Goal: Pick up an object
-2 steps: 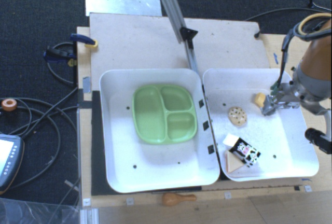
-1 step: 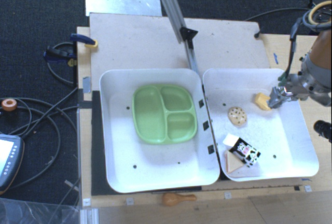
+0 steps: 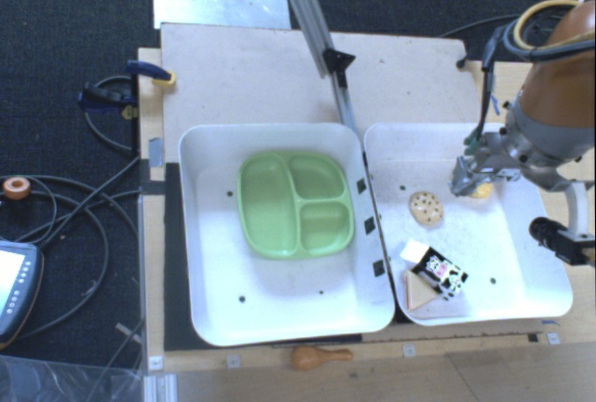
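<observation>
The arm [image 3: 559, 84] reaches in from the right and its gripper [image 3: 468, 179] is low over the far part of the right bin [image 3: 521, 298], right at a small yellow object [image 3: 481, 191] that peeks out just beside and partly under the tool. From this slanted look-down, the state of the fingers cannot be told, nor whether anything sits between them, so a hold on the yellow piece cannot be claimed. The other candidates lie untouched in the same bin: a round speckled cookie [image 3: 426, 207] just to the left of the gripper, and, nearer the front edge, a small black-and-white carton [image 3: 438, 272] resting against a tan wedge [image 3: 419, 290]. The left bin [image 3: 209, 233] carries a green divided plate [image 3: 296, 205], well apart from the arm. As a judgement, the approach and descent look done and the try is at the grasp itself; closing securely and lifting an item clear of the bin floor are yet to come. Nothing is visibly raised, so the pick is not yet accomplished.
</observation>
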